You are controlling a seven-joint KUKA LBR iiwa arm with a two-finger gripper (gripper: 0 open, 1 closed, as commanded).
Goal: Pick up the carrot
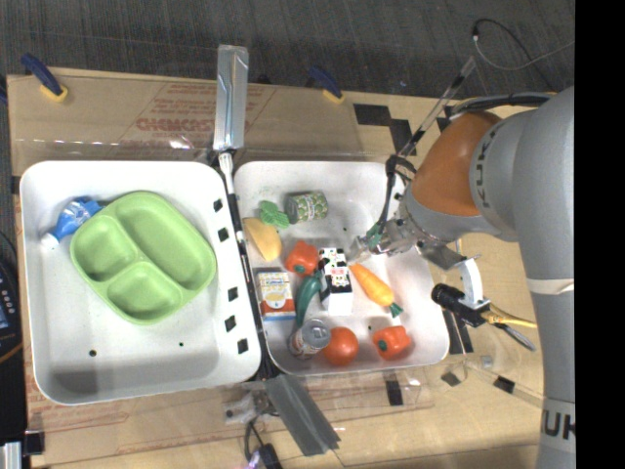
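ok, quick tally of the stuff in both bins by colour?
Orange: 1, carrot
Red: 3, tomato, pepper, pepper
Green: 4, divided plate, can, dark vegetable, leafy piece
Yellow: 1, corn-like piece
Blue: 1, item behind the plate
Mixed print: 3, cow-pattern carton, small box, soda can
Total: 13
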